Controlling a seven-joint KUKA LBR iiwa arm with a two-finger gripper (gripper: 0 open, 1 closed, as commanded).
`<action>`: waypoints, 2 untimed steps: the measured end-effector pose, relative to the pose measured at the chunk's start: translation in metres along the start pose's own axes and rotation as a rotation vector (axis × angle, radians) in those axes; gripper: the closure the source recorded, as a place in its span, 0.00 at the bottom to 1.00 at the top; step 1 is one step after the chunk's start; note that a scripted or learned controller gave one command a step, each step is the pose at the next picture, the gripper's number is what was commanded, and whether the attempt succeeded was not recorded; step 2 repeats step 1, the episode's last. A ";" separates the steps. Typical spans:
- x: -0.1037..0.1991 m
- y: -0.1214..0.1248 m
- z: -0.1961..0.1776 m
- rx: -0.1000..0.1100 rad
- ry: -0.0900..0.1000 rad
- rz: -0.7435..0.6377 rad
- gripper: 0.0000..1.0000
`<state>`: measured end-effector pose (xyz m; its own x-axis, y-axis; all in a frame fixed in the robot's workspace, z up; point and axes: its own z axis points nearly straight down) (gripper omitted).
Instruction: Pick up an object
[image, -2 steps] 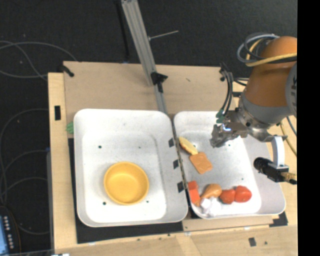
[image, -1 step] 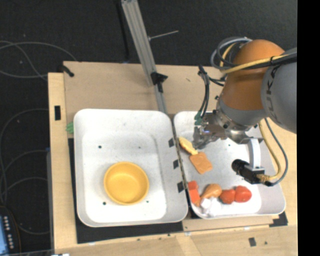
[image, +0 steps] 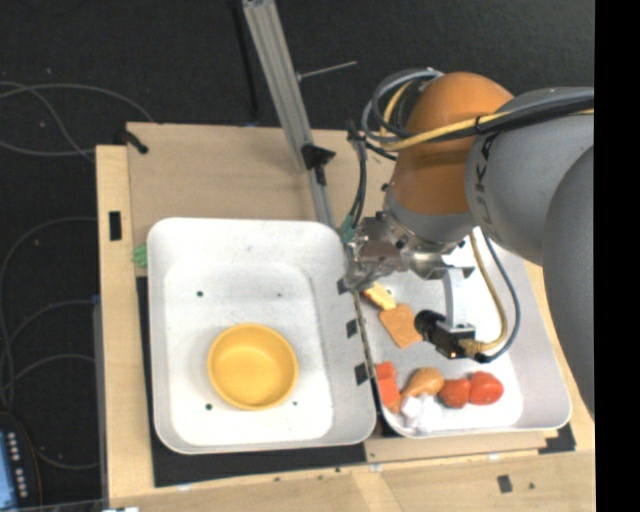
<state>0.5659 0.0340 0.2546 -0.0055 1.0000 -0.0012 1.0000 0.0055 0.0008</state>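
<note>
Our arm (image: 470, 150) hangs over the right bin (image: 545, 400); whether our gripper (image: 375, 262) is spread or pinched we cannot tell. Just below it lies the yellow piece (image: 380, 297): we should descend straight, centred.

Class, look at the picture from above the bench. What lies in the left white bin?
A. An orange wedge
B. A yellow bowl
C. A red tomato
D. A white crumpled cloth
B: the yellow bowl sits alone on the floor of the left bin, while the red, orange and white items lie together in the right bin beneath the arm.
</note>
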 end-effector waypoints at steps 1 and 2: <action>0.048 0.008 0.015 0.000 0.000 0.000 1.00; 0.048 0.008 0.015 0.000 0.000 0.000 1.00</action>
